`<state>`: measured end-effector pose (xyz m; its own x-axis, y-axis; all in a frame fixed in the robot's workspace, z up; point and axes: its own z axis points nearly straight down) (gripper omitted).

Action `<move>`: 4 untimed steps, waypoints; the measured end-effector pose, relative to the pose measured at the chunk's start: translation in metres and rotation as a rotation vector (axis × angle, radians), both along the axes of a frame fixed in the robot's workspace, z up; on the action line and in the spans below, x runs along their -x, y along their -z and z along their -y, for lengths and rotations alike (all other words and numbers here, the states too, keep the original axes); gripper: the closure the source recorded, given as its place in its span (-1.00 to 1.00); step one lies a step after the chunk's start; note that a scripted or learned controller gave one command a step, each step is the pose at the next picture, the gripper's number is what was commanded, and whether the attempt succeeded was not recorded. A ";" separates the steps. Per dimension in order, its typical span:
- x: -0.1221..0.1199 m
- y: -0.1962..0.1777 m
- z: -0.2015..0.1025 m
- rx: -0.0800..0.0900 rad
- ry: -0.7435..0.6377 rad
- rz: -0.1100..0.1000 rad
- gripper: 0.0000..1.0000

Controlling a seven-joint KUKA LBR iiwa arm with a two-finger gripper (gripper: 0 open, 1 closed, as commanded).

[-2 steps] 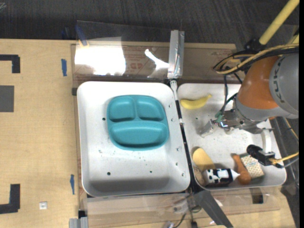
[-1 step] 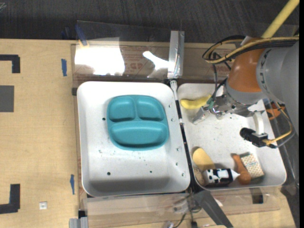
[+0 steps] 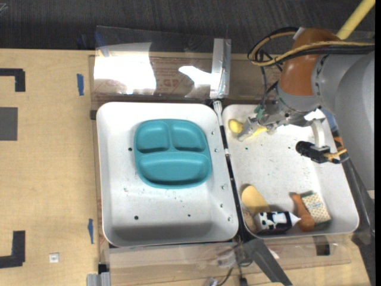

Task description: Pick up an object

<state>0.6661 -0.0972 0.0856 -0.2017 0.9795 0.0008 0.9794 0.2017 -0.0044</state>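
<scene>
Speckled white plastic bins [image 3: 119,177] hold a smooth teal sectioned tray [image 3: 172,152]; whether the jaws grip the rounded yellow piece [image 3: 236,126] is unclear.

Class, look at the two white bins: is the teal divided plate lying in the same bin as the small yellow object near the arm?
No. The teal divided plate lies in the left bin, while the small yellow object is in the right bin.

We are looking at a robotics lab. We see a grey and orange robot arm [image 3: 309,76] with loose cables [image 3: 271,46] over two white bins [image 3: 119,219] on a wooden counter [image 3: 41,159], black corner marks [image 3: 18,79] and blue tape [image 3: 80,83] on the board, and dark carpet [image 3: 149,5] behind.
</scene>
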 end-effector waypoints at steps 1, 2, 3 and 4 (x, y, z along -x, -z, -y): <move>0.000 -0.012 0.002 0.004 -0.001 -0.002 1.00; 0.080 -0.003 0.001 0.000 -0.041 0.010 1.00; 0.079 -0.002 0.001 0.000 -0.042 0.011 -1.00; 0.014 0.000 0.006 0.000 0.106 0.008 -1.00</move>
